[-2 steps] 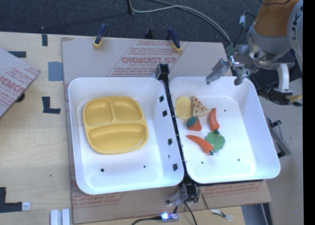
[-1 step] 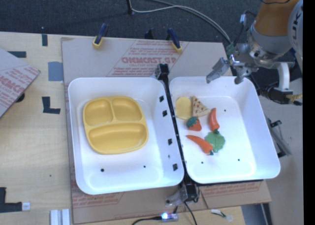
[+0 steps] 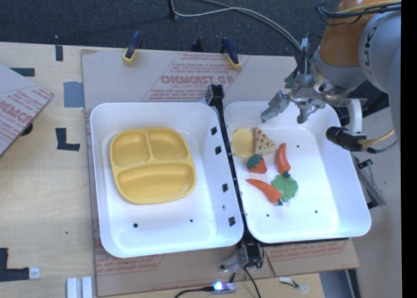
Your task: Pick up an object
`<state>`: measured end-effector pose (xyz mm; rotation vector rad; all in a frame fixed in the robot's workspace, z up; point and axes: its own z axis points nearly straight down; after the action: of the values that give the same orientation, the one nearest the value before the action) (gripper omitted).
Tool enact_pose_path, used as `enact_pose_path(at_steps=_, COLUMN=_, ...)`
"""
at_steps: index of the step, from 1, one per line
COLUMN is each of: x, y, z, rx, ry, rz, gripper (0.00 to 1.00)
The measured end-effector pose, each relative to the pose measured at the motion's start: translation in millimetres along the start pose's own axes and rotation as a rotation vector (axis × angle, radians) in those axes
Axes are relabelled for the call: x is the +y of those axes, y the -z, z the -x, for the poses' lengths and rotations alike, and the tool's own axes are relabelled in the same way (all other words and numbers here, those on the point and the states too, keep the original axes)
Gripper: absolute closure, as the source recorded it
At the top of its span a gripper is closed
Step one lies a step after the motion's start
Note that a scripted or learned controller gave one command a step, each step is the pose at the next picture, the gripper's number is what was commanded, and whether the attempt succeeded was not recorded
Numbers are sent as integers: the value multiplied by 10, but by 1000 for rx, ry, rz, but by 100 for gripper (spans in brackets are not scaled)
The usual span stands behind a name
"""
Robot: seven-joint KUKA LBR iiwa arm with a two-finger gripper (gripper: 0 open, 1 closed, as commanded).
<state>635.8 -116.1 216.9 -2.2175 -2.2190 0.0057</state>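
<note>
Gripper point(image 3: 290, 110) above the right bin point(image 3: 339, 205)
Fingers spread wide, holding nothing; toy food point(image 3: 267, 163) lies at 7 o'clock below.

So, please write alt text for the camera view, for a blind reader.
An open gripper hovers above the right bin, over toy food: pizza slice, carrot, broccoli. The left bin holds a yellow divided tray.

Toy foods point(image 3: 267, 163) clustered in right bin point(image 3: 339, 205) — carrot, broccoli, pizza.
</note>
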Motion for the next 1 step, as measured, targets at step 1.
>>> enact_pose_path(at_steps=1, x=-14, y=-441, z=-55, rx=0, ry=0, rz=2, gripper=0)
